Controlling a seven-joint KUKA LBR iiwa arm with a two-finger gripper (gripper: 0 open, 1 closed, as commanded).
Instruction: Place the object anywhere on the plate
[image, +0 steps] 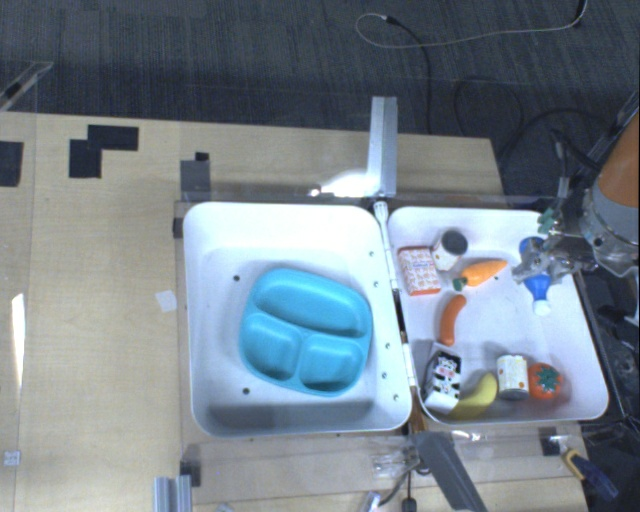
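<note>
Gripper sits over the right bin's far-right edge; can't tell its state from this angle. A small blue-and-white item sits right below it; whether it's held, I can't tell. Just left of the gripper: toy carrot, then a small round jar and a red-and-white packet. Sausage lies further left and toward the camera. Along the near wall: tomato, small can, banana, printed carton. Blue three-compartment plate is well left, in the left bin, nothing on it.
</note>
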